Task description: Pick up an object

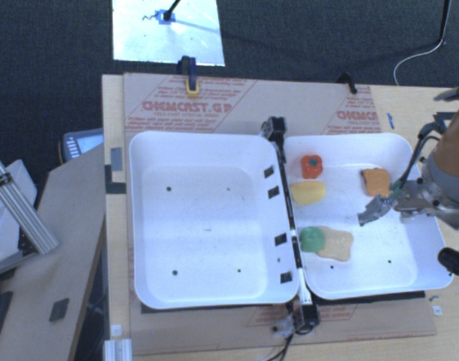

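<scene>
Several small items lie in the right bin (pixel 380 273). A red-orange piece (pixel 311 166) sits near the bin's far left, with a yellow piece (pixel 308 193) just in front of it. A tan-orange piece (pixel 376 181) lies toward the far right. At the near left, a green piece (pixel 312 238) touches a beige piece (pixel 337 245). My gripper (pixel 371 212) hangs over the middle of the right bin, just in front of the tan-orange piece and right of the beige one. Nothing shows in its grasp.
The left bin (pixel 207 224) adjoins the right one along a clipped divider (pixel 284 201). The arm (pixel 448 179) comes in over the right bin's right rim. A yellow clamp (pixel 190 77) and cardboard sheet (pixel 214 104) lie behind the bins.
</scene>
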`<state>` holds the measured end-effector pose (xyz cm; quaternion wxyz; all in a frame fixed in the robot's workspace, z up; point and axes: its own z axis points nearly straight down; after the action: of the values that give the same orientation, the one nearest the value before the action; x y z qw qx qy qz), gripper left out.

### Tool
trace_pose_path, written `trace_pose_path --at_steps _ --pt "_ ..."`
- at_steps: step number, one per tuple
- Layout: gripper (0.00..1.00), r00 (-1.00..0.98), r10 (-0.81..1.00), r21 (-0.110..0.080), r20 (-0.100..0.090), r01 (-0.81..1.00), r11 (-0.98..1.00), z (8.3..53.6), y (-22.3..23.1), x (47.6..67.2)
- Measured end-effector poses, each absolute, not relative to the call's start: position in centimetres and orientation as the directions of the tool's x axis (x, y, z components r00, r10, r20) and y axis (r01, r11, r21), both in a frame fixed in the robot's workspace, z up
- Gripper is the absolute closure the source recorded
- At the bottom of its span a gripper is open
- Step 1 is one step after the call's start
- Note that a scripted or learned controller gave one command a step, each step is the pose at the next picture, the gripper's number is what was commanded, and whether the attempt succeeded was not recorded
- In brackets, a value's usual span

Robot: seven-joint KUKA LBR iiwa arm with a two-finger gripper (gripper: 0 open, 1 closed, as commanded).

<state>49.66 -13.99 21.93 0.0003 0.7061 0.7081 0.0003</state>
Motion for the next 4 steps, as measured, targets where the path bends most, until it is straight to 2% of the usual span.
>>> trace_pose_path --at_steps 1,2,3,4 --pt "0.00 -0.001 1.000 0.008 -0.003 1.000 0.001 9.7 -12.1 52.2" --pt "0.00 0.000 1.000 0.010 -0.002 1.000 0.000 8.8 -18.7 55.6" --pt "0.00 -0.005 1.000 0.010 -0.001 1.000 0.005 8.8 -12.0 53.3" --pt "0.00 -0.005 1.000 0.009 -0.001 1.000 0.005 8.8 -15.0 58.0"
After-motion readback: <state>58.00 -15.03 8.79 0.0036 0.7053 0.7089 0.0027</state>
